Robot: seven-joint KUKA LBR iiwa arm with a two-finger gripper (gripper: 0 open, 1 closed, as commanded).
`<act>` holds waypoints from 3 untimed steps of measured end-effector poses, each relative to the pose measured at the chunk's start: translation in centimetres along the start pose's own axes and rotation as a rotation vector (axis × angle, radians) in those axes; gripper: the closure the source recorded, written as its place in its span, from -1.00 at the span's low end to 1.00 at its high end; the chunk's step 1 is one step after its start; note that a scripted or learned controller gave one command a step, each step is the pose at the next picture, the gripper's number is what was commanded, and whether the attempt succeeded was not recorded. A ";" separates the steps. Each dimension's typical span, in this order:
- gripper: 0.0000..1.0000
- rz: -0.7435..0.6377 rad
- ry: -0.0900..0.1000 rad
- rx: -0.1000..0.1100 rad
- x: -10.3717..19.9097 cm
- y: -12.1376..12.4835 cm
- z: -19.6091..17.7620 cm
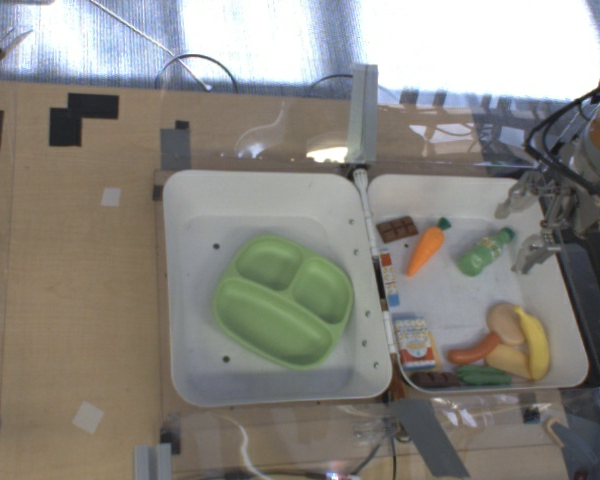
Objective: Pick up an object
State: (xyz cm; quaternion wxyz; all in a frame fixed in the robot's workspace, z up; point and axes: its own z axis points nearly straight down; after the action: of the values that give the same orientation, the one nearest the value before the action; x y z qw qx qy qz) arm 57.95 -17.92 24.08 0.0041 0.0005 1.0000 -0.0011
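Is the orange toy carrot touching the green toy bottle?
Apart. The camera view shows bare white bin floor between the orange toy carrot and the green toy bottle, both in the right white bin.

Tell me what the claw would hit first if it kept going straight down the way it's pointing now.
Probably the bare floor of the right bin near its right wall. The claw hangs over that edge, with the green bottle just to its left. Depth is hard to judge from this slanted view, so it could clip the bottle.
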 end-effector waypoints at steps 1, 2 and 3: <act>-1.00 0.166 -0.001 -0.002 -2.5 5.5 12.9; -1.00 0.252 -0.006 -0.002 -0.5 9.3 15.1; -1.00 0.362 -0.002 -0.002 -6.1 9.6 15.3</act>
State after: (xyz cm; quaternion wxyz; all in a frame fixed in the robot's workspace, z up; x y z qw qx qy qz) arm 64.23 -8.36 8.83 0.0050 0.1807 0.9835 0.0006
